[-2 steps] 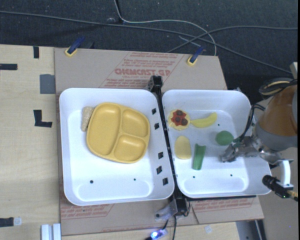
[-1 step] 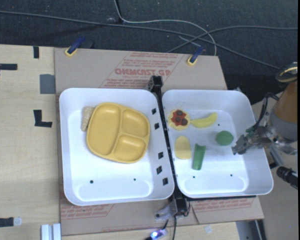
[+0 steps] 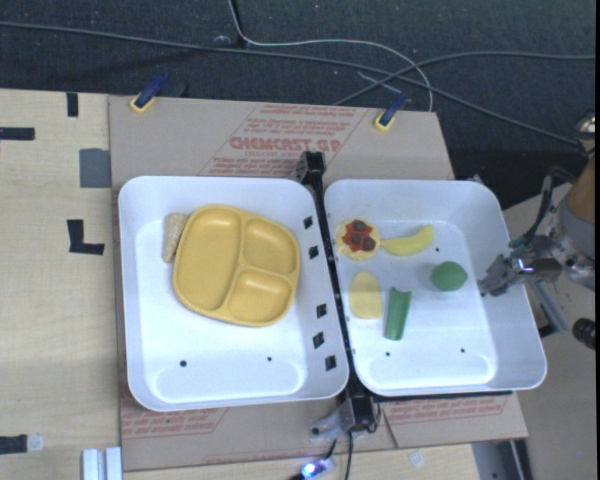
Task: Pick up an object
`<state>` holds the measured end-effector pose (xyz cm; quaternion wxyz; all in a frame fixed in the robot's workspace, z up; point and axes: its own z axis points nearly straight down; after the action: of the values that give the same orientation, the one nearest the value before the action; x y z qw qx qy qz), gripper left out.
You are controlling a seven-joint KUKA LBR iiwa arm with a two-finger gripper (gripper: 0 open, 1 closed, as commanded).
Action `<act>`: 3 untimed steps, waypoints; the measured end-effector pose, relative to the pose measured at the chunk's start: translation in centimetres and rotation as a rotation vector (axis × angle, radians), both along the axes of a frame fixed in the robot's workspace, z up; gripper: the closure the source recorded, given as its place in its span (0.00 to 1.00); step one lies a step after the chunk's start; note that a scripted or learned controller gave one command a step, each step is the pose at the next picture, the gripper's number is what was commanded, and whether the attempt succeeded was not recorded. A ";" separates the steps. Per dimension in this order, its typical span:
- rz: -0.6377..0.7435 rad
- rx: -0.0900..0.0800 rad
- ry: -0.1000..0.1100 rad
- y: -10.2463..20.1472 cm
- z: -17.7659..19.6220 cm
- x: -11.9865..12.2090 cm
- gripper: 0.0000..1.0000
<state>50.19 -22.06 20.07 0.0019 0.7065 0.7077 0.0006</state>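
Over right bin's (image 3: 500, 363) right rim, end effector (image 3: 500, 276) with finger state unclear, green ball (image 3: 448, 276) near.

Two clamps, blue and yellow (image 3: 149, 92) and (image 3: 391, 109), pin the cardboard sheet (image 3: 280, 136) under the bins.

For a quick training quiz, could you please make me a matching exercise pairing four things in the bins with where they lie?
Things:
1. yellow tray
2. banana
3. green ball
4. green stick

Places:
A. right bin, nearest the gripper
B. left bin, middle
C. right bin, below the banana, beside a pale yellow piece
D. right bin, upper part, beside a small pizza

Pairs: 1-B, 2-D, 3-A, 4-C
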 end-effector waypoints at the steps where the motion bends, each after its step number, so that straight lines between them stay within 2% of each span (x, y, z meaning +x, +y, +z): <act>1: 0.000 0.000 -0.001 0.3 5.5 -0.8 1.00; 2: 0.000 0.001 0.003 0.3 6.9 -0.7 1.00; 3: 0.006 0.003 0.003 6.2 7.2 0.5 1.00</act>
<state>50.66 -15.89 27.22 -0.0004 0.7043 0.7099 0.0007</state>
